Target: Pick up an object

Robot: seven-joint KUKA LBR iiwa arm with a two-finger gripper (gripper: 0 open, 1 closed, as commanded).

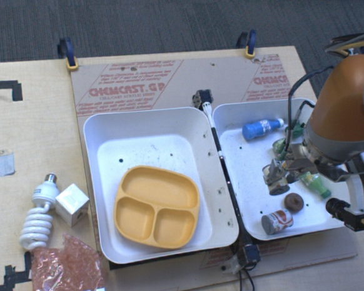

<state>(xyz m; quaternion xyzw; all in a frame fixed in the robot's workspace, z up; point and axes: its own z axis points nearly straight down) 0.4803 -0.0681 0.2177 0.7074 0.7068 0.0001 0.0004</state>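
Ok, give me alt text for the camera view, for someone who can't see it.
A grey robot arm reaches from the right into the right white bin, its pincer low among a blue bottle, a green item, a brown disc and a small can. The left bin holds a yellow divided tray.

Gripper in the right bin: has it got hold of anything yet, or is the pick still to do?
Nothing looks lifted yet. The gripper is low in the right bin, among the small items; whether it holds one is unclear. The blue bottle, brown disc and can lie on the bin floor. The yellow tray sits untouched in the left bin. Grasp and lift remain.
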